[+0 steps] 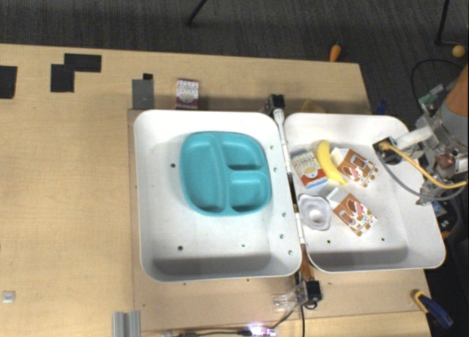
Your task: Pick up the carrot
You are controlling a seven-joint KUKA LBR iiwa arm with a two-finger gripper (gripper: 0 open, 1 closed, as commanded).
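Note:
My gripper (442, 161) hangs at the far right, over the right edge of the right bin (410, 251), with cables looped around the wrist. In that bin lie a yellow banana (329, 163), a red and white carton (308, 169), two orange-brown snack packets (357, 169) (354, 213) and a small white cup (315, 212). All of them are to the left of the gripper and apart from it. A small orange thing (335, 53) sits at the bench's far edge, too small to identify.
The left bin (157, 255) holds a teal divided plate (224, 172). A black clamp (276, 102) sits at the far end of the seam between the bins. A small patterned block (187, 91) and a grey bracket (142, 92) stand behind the left bin.

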